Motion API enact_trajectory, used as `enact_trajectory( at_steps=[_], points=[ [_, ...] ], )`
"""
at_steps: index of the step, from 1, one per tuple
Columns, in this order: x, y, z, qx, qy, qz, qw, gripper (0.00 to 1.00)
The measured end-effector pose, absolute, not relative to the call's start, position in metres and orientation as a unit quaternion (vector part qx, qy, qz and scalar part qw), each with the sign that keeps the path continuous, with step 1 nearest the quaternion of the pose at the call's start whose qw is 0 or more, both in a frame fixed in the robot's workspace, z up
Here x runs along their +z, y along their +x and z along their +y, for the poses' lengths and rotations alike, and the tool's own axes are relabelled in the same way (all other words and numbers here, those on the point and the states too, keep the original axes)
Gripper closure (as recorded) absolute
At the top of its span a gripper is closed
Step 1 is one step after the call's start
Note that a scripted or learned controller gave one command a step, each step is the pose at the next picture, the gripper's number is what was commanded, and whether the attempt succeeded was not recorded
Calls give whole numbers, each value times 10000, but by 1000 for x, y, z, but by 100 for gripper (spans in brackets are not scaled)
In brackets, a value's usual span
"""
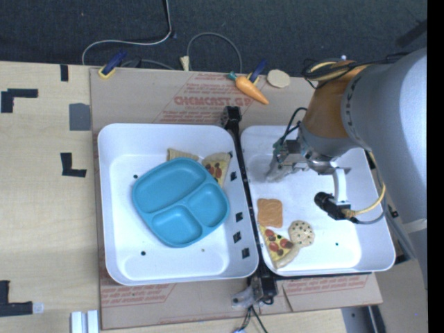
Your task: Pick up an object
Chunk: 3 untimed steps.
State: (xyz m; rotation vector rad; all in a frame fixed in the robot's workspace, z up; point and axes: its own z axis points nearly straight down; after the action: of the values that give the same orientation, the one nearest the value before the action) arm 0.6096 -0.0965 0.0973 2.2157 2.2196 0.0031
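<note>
Claw (277, 164) of the grey arm (388, 109) hung low over the upper left part of the right bin (368, 255), and whether it was open or shut could not be told from this slanted view; nothing showed between its tips. It sat over bare white floor, apart from the toy food, so it seemed to be either on its way down or off target. The likeliest things to pick lay nearer the bin's lower left: a toast (270, 212) just below the claw, then a cookie (302, 233) and a pizza slice (279, 246) touching each other near the front wall. Those three crowded the divider side, which would leave little room for a tip on that flank. In the left bin (114, 186) a blue tray (180, 201) with three compartments lay tilted over two flat pieces, a second pizza slice (218, 165) and a tan piece (178, 155), hiding most of both. Beyond the bins, on the cardboard, a carrot (250, 89) and a pale disc (278, 79) rested out of play.
</note>
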Motion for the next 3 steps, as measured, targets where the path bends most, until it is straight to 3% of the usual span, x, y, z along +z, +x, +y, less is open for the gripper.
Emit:
enact_trajectory(
  at_steps=[1,2,3],
  points=[
    [97,610,-97,10,7065,7077,27,0],
    [87,521,-102,15,7076,7066,31,0],
    [191,589,-57,44,7042,7100,46,0]
  ],
)
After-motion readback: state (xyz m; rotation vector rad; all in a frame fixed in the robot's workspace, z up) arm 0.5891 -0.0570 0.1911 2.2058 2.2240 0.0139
